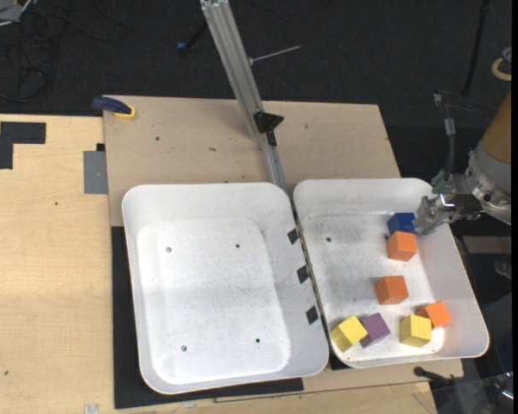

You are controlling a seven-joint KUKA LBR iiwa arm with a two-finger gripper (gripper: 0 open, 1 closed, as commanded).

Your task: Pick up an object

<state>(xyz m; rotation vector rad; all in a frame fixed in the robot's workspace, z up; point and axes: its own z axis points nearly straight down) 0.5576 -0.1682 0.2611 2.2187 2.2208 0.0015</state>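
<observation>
Claw [429,215] over right bin [466,274], by blue block [401,222].
Can't tell how far open; nothing seen gripped. Blue block sits at bin's far side, just above orange block [402,246], apparently touching claw tip.

My arm [501,149] enters at the right edge as a rounded body with an orange-tan upper section and a pale grey ring below it. My end effector [433,212] is a small cluster of silvery metal and dark parts with a speck of green on it, too small to make out in detail. A thin dark cable [450,141] runs along my wrist, and darker grey housing sits behind it.
</observation>
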